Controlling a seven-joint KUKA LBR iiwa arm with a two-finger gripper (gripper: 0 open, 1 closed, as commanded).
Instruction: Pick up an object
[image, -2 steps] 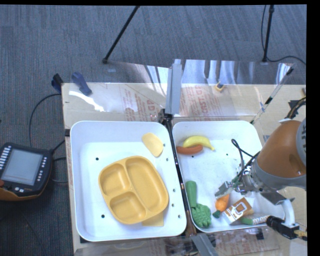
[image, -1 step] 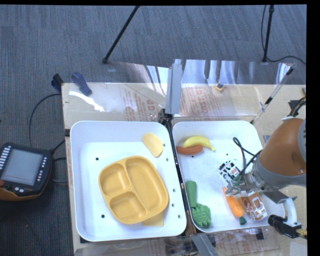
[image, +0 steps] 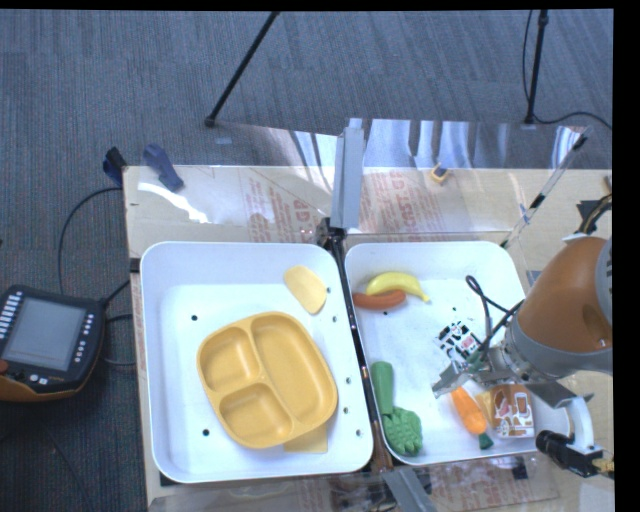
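A: Floor?
B: Dark grey carpet (image: 120, 70), ribbed. Two thin black stand legs (image: 243, 68) slant across it up top.
A: Left side?
B: Handheld screen unit (image: 45, 340) on floor w/ black cable (image: 75, 225).
A: Counter?
B: Brown counter (image: 230, 200), printed lettering, bright glare on clear sheet (image: 460, 145) at back.

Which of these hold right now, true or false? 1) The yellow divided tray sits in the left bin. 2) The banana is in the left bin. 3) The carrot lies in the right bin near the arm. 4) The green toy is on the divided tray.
1) True: the yellow divided tray lies in the left bin.
2) False: the banana is in the right bin, beside a sausage.
3) True: the carrot lies there, close under the arm.
4) False: the green toy lies in the right bin.
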